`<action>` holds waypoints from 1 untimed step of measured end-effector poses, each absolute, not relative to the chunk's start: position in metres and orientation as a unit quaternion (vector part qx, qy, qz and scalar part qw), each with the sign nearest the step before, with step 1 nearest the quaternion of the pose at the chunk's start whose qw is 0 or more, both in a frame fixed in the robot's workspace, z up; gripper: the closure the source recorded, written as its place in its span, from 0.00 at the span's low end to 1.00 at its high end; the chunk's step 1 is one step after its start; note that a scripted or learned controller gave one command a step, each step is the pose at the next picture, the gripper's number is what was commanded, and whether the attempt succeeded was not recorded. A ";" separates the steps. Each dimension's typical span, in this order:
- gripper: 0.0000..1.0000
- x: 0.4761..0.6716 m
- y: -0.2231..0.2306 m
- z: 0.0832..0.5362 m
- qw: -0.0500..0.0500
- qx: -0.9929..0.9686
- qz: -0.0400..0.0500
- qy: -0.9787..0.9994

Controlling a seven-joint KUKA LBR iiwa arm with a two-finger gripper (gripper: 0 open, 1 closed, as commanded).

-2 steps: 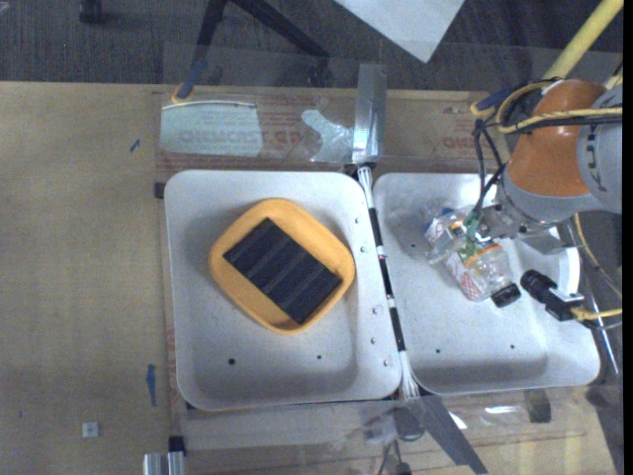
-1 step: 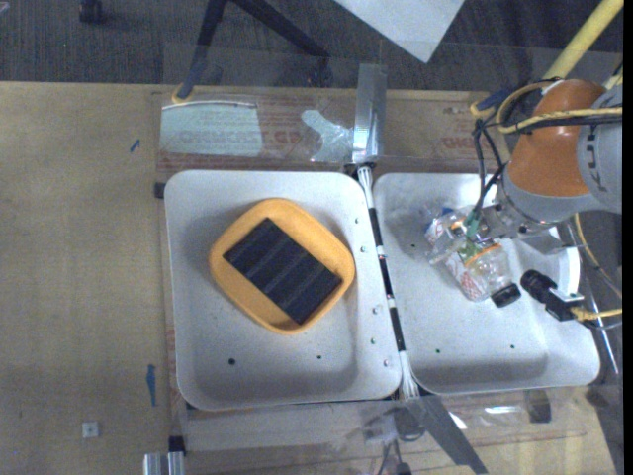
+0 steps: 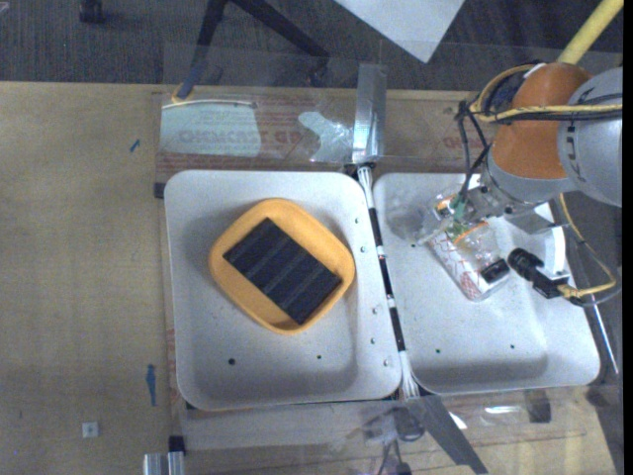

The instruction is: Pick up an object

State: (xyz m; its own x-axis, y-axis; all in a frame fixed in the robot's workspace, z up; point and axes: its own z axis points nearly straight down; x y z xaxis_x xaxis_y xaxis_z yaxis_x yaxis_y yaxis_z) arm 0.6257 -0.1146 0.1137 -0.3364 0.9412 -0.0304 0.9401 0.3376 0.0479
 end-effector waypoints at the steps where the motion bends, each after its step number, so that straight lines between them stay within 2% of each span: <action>1: 0.00 0.660 -0.106 0.112 0.021 0.522 0.007 0.853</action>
State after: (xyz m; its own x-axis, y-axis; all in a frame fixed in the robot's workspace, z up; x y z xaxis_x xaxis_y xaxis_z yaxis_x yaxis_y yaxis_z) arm 0.6604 -0.1061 0.1117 -0.4550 0.8900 -0.0282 0.8894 0.4558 0.0338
